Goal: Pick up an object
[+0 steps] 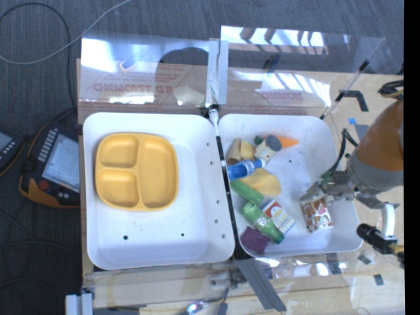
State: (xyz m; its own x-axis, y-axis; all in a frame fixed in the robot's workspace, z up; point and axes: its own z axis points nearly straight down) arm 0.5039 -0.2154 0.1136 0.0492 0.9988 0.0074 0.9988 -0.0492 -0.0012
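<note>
From my station I can make out very little print. Across the clear panel (141, 84) behind the left bin runs a line of reddish lettering, mirrored and washed out by glare, so I cannot read the words; a fainter reddish line sits on the right panel (282, 96), also unreadable. The red-and-white carton (317, 214) in the right bin carries printing too small to read, and so does the small box (278, 216) with a red spot. The pendant (56, 163) screen is a blur.
</note>
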